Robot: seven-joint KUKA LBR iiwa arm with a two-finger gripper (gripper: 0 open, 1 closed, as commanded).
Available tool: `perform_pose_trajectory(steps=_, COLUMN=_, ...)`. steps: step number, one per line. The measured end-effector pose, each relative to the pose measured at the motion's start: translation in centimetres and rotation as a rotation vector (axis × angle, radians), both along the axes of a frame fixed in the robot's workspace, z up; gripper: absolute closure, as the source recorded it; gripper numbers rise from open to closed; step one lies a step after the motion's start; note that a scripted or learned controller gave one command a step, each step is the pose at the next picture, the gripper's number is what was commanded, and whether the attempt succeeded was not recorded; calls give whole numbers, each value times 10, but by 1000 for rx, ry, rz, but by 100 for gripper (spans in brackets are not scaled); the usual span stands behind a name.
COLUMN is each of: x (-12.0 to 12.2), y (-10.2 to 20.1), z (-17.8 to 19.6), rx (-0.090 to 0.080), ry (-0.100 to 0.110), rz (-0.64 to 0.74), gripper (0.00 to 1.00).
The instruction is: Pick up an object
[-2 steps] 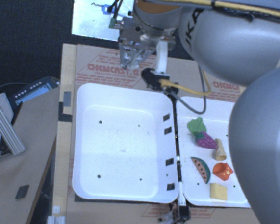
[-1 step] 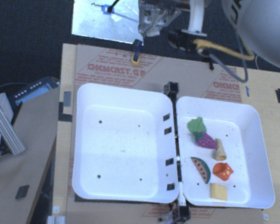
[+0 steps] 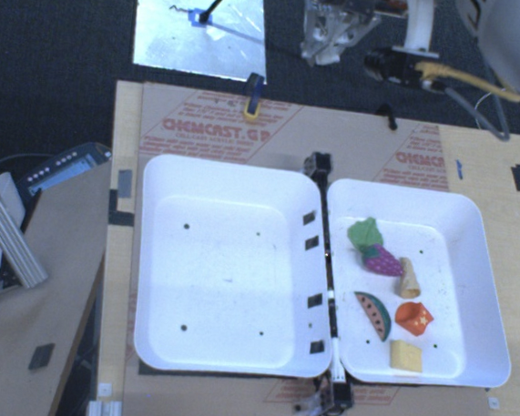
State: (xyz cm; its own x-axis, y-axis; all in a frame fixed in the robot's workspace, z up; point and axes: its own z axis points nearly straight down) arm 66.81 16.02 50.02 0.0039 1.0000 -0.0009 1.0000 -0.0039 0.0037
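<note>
A robot claw hangs at the top of the view, above the dark floor beyond the far edge of the desk. It is seen from above and partly blurred, so whether its fingers are apart or together cannot be told; nothing shows between them and it touches none of the objects. Two shallow white bins sit side by side on the desk. All the objects lie in the right bin, well apart from the claw and nearer the viewer. A green leafy piece touches a purple grape bunch; just beside the grapes lies a tan cone-shaped piece. Nearer the front are a watermelon slice, an orange-red piece and a pale yellow block. The left bin stands beside it.
</note>
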Motion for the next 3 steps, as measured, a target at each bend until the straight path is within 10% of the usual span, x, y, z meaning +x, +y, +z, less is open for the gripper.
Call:
perform_pose_trajectory(steps=1, x=0, y=-9, z=37, rx=2, ry=-1, rz=5, gripper=100)
perform_pose_trajectory(steps=2, x=-1, y=64, z=-92, rx=1, ry=15, rz=14, gripper=100)
perform_pose_trajectory(steps=3, x=-16, y=58, z=45, rx=7, ry=-12, rz=9, gripper=100)
